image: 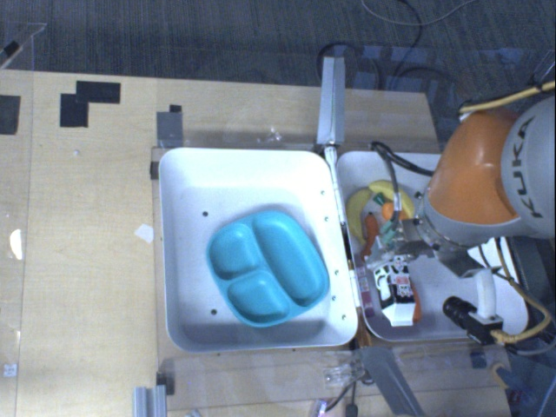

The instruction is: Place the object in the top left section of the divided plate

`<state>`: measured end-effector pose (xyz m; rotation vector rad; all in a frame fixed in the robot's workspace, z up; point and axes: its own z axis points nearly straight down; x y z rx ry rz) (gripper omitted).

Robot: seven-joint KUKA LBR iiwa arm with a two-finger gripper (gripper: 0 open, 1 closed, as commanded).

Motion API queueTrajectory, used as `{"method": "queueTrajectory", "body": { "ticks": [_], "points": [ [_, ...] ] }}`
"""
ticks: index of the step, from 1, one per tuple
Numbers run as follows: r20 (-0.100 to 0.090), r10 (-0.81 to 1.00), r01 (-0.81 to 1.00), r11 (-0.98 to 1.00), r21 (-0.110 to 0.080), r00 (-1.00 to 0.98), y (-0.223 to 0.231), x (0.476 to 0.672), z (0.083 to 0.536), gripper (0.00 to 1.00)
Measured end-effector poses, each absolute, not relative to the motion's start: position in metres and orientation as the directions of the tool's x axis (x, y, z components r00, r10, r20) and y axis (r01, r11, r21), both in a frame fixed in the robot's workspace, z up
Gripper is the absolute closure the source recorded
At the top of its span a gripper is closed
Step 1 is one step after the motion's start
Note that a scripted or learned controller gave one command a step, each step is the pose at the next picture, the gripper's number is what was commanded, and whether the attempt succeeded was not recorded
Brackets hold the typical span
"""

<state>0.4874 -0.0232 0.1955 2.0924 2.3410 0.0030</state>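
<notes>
The arm (486, 176) reaches over the right bin (434, 324), its gripper (393, 237) low among the objects near that bin's left wall; whether it is clenched or released cannot be told. The divided plate (268, 266) lies in the left bin (182, 233). A clean grasp calls for isolating one item, perhaps the yellow object (369, 200), before lifting. "KUKA" reads on the arm.

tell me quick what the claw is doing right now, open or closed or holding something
Claw: cannot be told; it hangs low over the right bin among the small items, away from the blue divided plate.
</notes>
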Motion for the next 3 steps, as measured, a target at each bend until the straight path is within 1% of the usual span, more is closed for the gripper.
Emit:
{"method": "queueTrajectory", "body": {
  "ticks": [1,2,3],
  "points": [
    [0.000,0.994,0.994,0.112,0.003,-0.112,-0.023,0.487,0.196,0.00],
    [0.001,1.000,1.000,-0.024,0.002,0.024,0.071,0.487,0.184,0.00],
    [0.002,1.000,1.000,-0.023,0.006,0.023,0.071,0.489,0.195,1.00]
  ]
}}
